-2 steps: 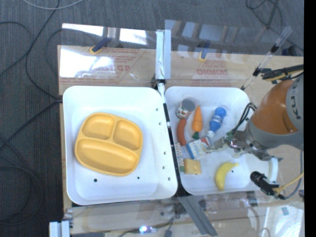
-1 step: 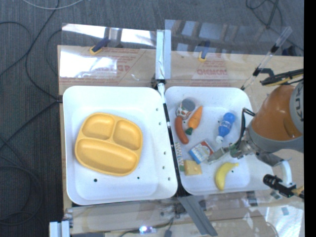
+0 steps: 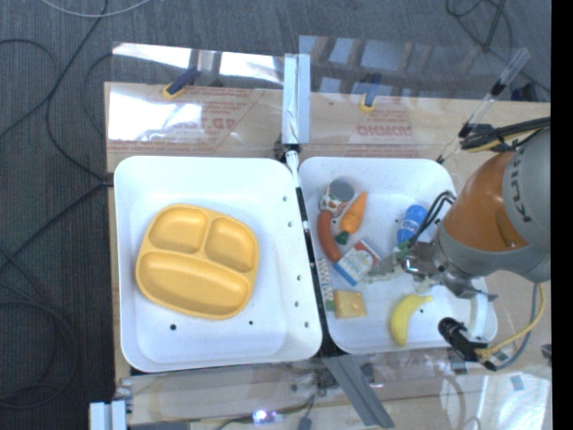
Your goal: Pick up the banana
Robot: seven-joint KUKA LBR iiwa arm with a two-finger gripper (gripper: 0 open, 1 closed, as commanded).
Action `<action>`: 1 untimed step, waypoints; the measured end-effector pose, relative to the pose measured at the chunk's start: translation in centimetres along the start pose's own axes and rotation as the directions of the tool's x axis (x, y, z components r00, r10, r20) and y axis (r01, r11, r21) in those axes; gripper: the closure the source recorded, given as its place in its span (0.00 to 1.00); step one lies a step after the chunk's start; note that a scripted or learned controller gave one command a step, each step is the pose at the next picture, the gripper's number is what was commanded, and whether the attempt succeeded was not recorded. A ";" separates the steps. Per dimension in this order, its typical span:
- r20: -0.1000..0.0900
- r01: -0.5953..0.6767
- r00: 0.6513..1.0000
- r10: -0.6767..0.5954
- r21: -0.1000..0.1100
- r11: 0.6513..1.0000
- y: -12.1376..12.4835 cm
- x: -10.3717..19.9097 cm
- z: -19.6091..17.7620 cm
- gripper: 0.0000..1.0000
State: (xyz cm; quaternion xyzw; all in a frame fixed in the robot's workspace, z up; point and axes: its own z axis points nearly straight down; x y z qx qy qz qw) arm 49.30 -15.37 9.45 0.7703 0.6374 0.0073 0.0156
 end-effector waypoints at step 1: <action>-0.012 0.063 0.998 -0.063 0.009 0.998 0.2 -1.5 0.0 0.00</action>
